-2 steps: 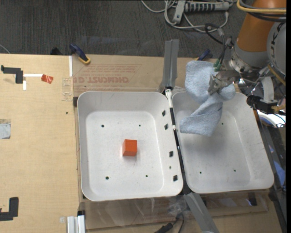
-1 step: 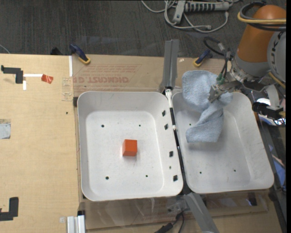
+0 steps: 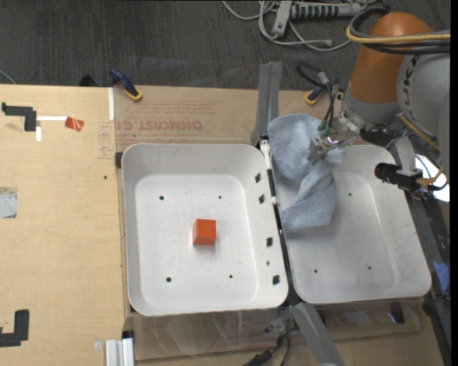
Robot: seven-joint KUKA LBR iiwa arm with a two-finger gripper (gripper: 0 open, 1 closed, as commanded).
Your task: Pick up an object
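A blue-grey cloth (image 3: 308, 179) lies in the back left corner of the right bin (image 3: 372, 286), partly draped over the divider between the bins. Its upper part is pulled up into a peak at my gripper (image 3: 321, 149), which is shut on a fold of the cloth. The lower end of the cloth still rests on the bin floor. An orange-red cube (image 3: 205, 232) sits near the middle of the left bin (image 3: 143, 286), well apart from the gripper.
The arm's orange band (image 3: 383, 57) and grey wrist hang over the right bin's back edge. A black fitting (image 3: 397, 175) juts out at the bin's right side. Cables (image 3: 300, 18) lie behind the bench, and clamps (image 3: 125, 83) grip the cardboard backing.
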